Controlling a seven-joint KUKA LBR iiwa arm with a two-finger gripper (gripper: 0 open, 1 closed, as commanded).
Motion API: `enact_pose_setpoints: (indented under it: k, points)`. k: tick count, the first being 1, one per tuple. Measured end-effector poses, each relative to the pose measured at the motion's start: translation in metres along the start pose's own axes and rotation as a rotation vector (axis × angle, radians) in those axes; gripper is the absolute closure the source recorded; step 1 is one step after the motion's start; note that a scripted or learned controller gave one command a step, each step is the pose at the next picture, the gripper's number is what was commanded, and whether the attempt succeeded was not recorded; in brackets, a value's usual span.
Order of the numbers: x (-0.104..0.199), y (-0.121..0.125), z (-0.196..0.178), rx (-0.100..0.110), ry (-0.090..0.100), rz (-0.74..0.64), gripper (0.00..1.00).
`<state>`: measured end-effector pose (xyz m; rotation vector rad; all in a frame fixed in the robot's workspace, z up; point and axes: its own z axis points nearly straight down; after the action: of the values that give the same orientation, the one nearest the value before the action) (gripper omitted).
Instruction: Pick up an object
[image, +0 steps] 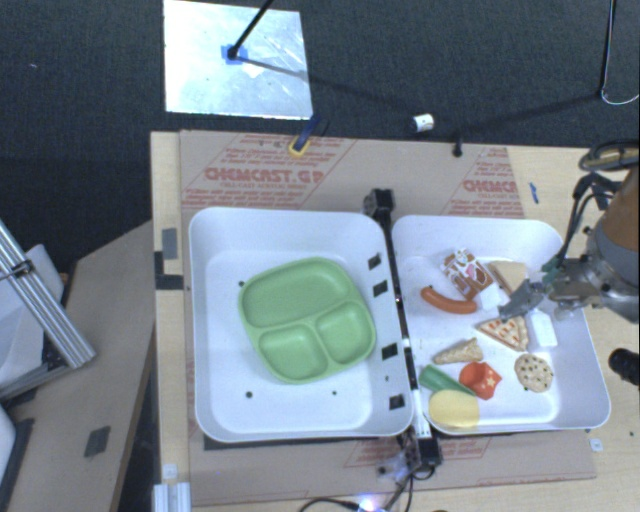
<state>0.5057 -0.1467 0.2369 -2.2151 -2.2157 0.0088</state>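
Arm reaching into the right bin (575, 400) of toy food.
Nearest in that bin lie a yellow piece (453, 409), a red piece (481, 379) and a cookie (534, 372); beyond them the gripper (520, 301) hangs directly above the pizza slice (504, 332), its grip cannot be told; the sausage (448, 300) lies farther left.

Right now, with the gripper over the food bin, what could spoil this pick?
The gripper hangs by the pizza slice, a flat piece, so the fingers may slide off. The toast and cookie lie close and could get nudged. The bin's right wall leaves little room.
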Motion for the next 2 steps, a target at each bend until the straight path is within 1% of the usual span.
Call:
enact_pose_setpoints:
  k: [1, 2]
  points:
    - [0.000, 0.002, -0.006, -0.012, -0.003, -0.003, 0.00]
    - [-0.007, 0.005, 0.053, -0.007, -0.002, -0.001, 0.00]
